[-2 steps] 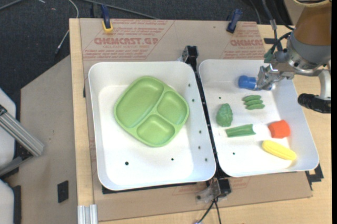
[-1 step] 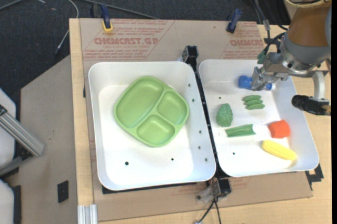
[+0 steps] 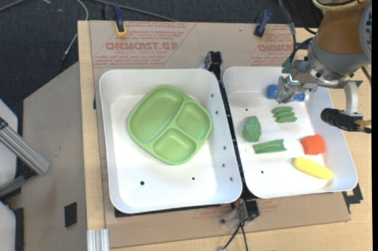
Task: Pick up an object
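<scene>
Two white bins sat side by side. The left bin (image 3: 118, 185) held one green divided plate (image 3: 169, 124). The right bin (image 3: 260, 185) held five toys in the open: green pea pods (image 3: 284, 114), a green broccoli piece (image 3: 252, 129), a green pepper (image 3: 269, 147), an orange block (image 3: 313, 144) and a yellow corn cob (image 3: 313, 168). The gripper (image 3: 289, 90) hung low over a blue object (image 3: 273, 91) near the bin's far edge, partly covering it; whether its fingers were apart or together could not be told.

Red print reading "CHEMCAST GP" stands on the brown cardboard sheet (image 3: 177, 37) under the two bins, at about 11 o'clock, just beyond the far rim of the left bin (image 3: 112, 81); the same red lettering recurs at about 1 o'clock beyond the right bin (image 3: 236, 75), partly hidden and not fully legible; smaller red lines beside both are too fine to read.
</scene>
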Tool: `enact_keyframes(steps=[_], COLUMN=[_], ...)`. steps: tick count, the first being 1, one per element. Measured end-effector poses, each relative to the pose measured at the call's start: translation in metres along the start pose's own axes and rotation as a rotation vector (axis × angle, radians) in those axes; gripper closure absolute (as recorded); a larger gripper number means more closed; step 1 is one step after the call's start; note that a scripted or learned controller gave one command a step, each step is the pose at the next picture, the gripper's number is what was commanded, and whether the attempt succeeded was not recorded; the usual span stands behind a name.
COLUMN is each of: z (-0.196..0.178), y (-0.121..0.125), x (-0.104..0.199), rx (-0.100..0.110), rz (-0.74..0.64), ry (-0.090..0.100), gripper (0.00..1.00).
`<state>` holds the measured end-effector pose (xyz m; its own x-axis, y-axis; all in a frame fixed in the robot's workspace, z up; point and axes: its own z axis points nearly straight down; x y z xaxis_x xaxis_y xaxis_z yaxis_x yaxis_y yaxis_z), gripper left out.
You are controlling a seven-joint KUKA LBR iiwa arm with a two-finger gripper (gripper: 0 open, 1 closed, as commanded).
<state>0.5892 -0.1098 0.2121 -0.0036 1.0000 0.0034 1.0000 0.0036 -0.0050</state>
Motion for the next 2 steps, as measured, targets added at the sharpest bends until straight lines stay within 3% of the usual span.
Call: enact_keyframes(steps=[1, 2], z=[0.0064, 0.0063], y=[-0.017, -0.0169], x=[0.0457, 0.0457], rx=[-0.002, -0.002], rz=[0.003, 0.003], ry=[-0.002, -0.002], gripper=[1.0, 0.0])
